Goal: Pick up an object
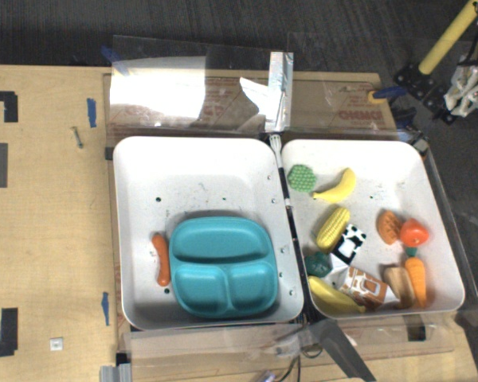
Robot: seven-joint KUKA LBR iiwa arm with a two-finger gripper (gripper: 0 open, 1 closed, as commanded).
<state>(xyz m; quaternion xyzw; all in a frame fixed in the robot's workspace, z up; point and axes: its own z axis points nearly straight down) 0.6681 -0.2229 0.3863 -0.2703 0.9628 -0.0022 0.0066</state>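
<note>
Your left bin [191,173] holds 1 teal tray [219,265] against its near wall and 1 orange sausage [162,259] just beside the tray's left edge, leaving the far half open. The right bin [382,177] crowds 2 bananas [338,185], 1 corn cob [332,226], 1 tomato [414,233] and 1 carrot [417,281] toward its near and right walls. You cannot tell the claw's state.

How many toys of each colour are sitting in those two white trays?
Yellow: 3 (banana, corn, second banana)
Orange or red: 4 (sausage, tomato, carrot, bun)
Green: 1 (ball)
Teal: 1 (divided plate)
Total: 9
</note>
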